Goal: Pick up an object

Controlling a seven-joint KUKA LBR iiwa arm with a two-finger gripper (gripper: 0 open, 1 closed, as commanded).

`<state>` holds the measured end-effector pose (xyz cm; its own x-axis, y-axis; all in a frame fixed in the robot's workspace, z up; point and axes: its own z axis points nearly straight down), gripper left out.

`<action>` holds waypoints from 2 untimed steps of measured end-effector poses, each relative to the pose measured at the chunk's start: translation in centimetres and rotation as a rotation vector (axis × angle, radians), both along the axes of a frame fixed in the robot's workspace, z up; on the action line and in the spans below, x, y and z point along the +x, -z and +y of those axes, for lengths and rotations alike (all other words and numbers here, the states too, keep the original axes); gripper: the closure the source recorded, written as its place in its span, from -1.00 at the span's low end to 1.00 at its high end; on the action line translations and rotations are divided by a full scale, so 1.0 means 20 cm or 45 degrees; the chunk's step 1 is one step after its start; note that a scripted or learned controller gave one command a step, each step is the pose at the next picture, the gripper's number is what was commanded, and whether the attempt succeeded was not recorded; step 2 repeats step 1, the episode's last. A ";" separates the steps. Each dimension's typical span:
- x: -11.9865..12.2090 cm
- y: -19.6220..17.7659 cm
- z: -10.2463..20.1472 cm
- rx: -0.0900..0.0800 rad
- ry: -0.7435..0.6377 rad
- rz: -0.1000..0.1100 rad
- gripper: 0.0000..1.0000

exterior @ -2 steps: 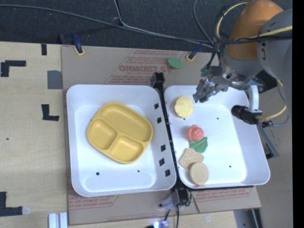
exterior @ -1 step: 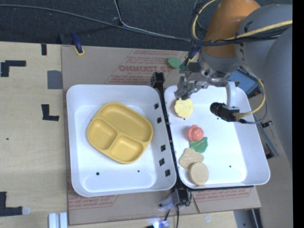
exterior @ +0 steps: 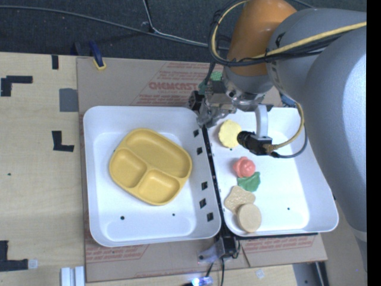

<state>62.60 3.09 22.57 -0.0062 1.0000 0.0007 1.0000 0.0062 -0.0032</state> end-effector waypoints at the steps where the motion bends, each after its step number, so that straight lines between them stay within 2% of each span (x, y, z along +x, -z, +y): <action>1: 0.08 0.04 0.26 0.000 0.000 -0.003 1.00; 2: 0.08 0.04 0.26 0.000 0.000 -0.003 1.00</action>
